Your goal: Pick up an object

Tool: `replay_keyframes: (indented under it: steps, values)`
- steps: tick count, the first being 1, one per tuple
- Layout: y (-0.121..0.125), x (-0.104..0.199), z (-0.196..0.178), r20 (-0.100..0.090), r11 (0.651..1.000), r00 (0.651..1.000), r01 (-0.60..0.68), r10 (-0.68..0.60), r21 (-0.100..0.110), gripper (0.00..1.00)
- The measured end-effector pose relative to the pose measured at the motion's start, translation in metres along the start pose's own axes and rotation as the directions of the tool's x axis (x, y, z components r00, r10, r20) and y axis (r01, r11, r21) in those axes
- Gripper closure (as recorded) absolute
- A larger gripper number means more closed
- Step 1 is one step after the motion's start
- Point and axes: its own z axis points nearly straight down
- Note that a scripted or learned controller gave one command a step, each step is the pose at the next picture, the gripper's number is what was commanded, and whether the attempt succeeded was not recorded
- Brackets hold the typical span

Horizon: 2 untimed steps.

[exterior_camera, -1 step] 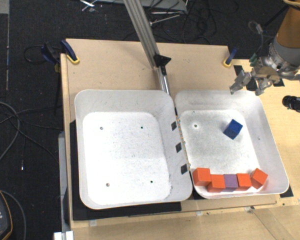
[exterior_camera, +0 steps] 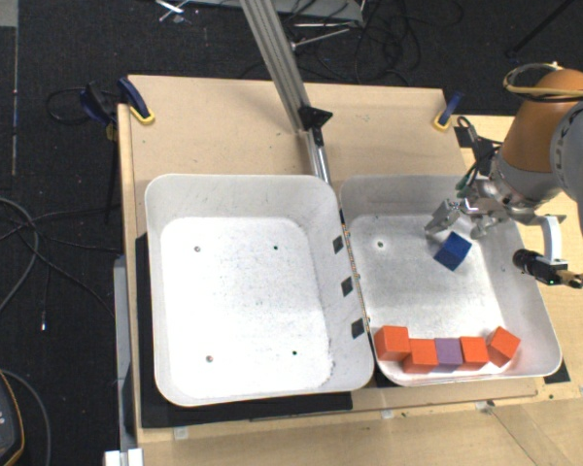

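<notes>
A blue block (exterior_camera: 454,250) hangs tilted just below my gripper (exterior_camera: 458,231) over the upper middle of the right bin (exterior_camera: 525,299). The fingers close on its top, and the block looks lifted off the bin floor. Along the right bin's front edge lies a row of blocks: an orange one (exterior_camera: 393,342), another orange one (exterior_camera: 423,354), a purple one (exterior_camera: 448,351), an orange one (exterior_camera: 473,350) and an orange one (exterior_camera: 503,345) at the right end. The grey arm with its orange band (exterior_camera: 549,115) comes in from the right.
The left bin (exterior_camera: 175,202) sits beside the right one, their rims meeting at the centre. A metal pole (exterior_camera: 282,56) slants down from the top to the bins' back edge. Clamps (exterior_camera: 136,100) hold the wooden bench corners.
</notes>
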Motion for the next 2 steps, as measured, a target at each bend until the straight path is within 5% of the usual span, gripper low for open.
replay_keyframes:
  steps: [1,2]
  values:
    - [-0.033,0.025,-0.004,-0.001,1.0,1.0,0.001,-0.001,-0.002,0.0]
    - [-0.031,0.023,-0.015,0.001,1.0,1.0,0.0,0.0,-0.008,1.0]
